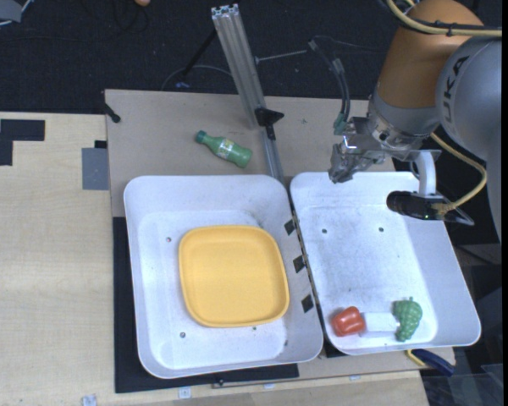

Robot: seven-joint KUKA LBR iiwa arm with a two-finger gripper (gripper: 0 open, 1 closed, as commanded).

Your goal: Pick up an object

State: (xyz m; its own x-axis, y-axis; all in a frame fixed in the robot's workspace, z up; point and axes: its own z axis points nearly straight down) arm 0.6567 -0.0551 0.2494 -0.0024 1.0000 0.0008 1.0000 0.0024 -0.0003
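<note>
The gripper (342,169) hangs at the upper edge of the right bin (444,260), right of frame centre; whether it is wide or narrow cannot be told, and nothing is visible in it. Candidate objects lie well apart from it: a red-and-white piece (349,321) and a green piece (407,317) at the lower right of that bin, and a yellow plate (234,275) in the left bin (148,218). Judged from this, no pick is made yet; approach, closure and lift remain.
</note>
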